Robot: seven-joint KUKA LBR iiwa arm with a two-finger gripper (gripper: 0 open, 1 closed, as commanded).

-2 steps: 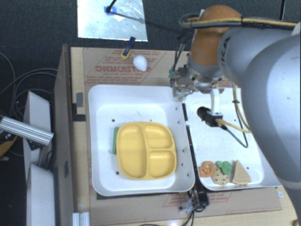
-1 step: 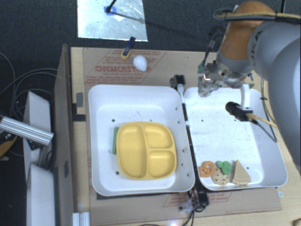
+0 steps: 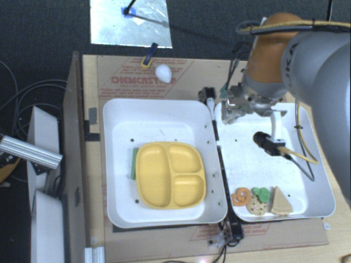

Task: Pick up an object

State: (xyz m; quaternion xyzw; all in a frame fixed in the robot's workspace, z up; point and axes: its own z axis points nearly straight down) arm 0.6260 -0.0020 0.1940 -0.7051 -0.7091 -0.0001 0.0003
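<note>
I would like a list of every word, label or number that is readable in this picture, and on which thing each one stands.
"CHEMCAST": red print on the cardboard sheet behind the left bin, partly blurred, so the reading is likely but not certain.
More red print at the front edge of the cardboard, below the bins: too small to read.
Yellow tray, right bin, toy food: no text seen.

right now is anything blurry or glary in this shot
In the camera view, the arm at top right looms large and soft-edged, the foil sheet beyond the bench throws bright glare, and the yellow tray and the food pieces look reasonably sharp.
</note>
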